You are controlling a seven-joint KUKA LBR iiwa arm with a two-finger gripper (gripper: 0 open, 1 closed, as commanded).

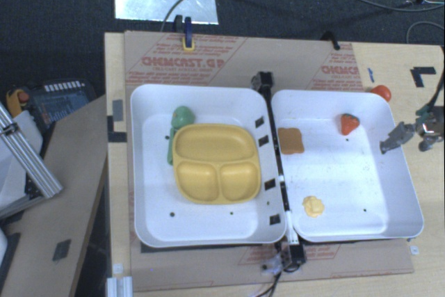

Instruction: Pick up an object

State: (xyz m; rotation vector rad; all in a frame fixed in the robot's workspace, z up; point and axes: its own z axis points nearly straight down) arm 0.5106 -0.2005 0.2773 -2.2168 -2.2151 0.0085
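Observation:
The right bin [389,219] holds a brown flat piece [290,141] near its left wall. A red-orange piece [349,123] lies near the bin's back right corner, and a small yellow lump [313,206] sits toward the front. In the left bin [149,219] a yellow divided plate [215,163] rests on the floor, with a green object [179,123] partly tucked under its back left edge. My gripper [395,139] hangs over the right bin's right rim, just right of and in front of the red-orange piece, and nothing shows in it.
A small orange-red object [380,92] lies on the bench just outside the right bin's back right corner. A black divider with clips [272,149] separates the two bins. Cables run across the dark floor behind the bench.

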